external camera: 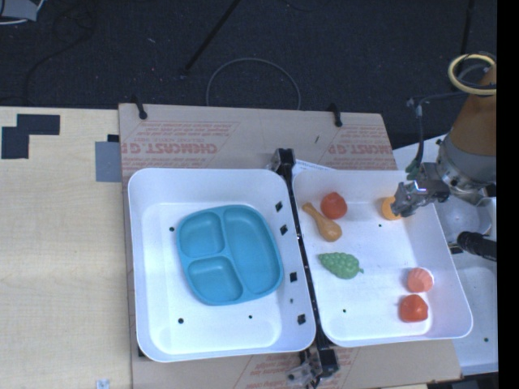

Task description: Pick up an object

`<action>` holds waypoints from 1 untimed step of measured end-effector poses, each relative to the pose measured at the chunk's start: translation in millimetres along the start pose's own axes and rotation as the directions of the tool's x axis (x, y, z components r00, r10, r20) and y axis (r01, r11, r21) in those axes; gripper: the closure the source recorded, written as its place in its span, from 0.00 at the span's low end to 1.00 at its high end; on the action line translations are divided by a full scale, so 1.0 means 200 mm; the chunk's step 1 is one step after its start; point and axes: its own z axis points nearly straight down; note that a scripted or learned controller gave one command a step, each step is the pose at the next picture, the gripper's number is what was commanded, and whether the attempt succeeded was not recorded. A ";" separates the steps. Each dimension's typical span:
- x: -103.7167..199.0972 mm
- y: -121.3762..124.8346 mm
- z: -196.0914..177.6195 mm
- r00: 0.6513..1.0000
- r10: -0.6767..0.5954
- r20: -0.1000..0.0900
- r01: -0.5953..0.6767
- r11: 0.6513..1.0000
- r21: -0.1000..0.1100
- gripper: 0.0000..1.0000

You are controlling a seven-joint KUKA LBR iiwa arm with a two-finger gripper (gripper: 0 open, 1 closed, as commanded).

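Two white bins [154,217] [454,298] – one blue divided plate [229,254], one green grape bunch [340,264], one tan spoon [323,222], four round orange-red toy fruits [333,205] [390,209] [419,279] [413,308].

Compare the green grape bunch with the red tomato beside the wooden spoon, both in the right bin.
The green grape bunch is green, while the red tomato is red-orange. The grape bunch is bumpy and elongated, tapering toward its right end; the tomato is smooth and round. The grape bunch lies near the bin's middle, the tomato farther back, next to the wooden spoon. Both look like small toy foods resting in the right bin.
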 end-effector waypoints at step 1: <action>0.00 0.00 0.00 1.000 -0.001 -0.001 0.001 1.000 0.005 1.00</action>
